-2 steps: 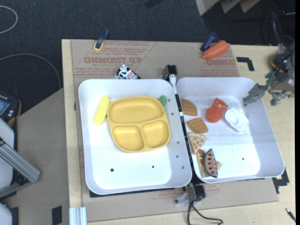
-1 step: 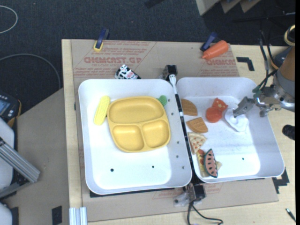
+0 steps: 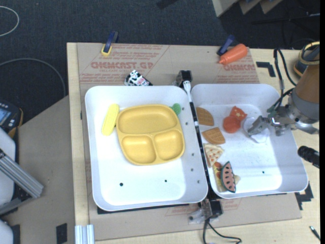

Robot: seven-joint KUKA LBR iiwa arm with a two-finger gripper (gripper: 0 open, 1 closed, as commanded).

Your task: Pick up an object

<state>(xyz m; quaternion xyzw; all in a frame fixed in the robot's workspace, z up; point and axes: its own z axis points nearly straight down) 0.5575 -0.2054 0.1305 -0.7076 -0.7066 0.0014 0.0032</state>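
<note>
The right bin (image 3: 274,184) holds several toy foods: a red strawberry-like piece (image 3: 233,121), two brown bread pieces (image 3: 205,117) (image 3: 214,135), a pizza slice (image 3: 213,153) and a watermelon slice (image 3: 227,177). My gripper (image 3: 257,128) hangs low over the right bin's middle, just right of the red piece and apart from it. The grey arm with its orange band (image 3: 309,80) comes in from the right. Nothing shows in the gripper.
In the left bin (image 3: 142,189) lie a yellow divided plate (image 3: 150,133), a yellow corn toy (image 3: 109,119) and a small green piece (image 3: 176,108). An orange clamp (image 3: 233,54), a blue-yellow clamp (image 3: 108,44) and a black-white object (image 3: 136,79) sit on the board behind the bins.
</note>
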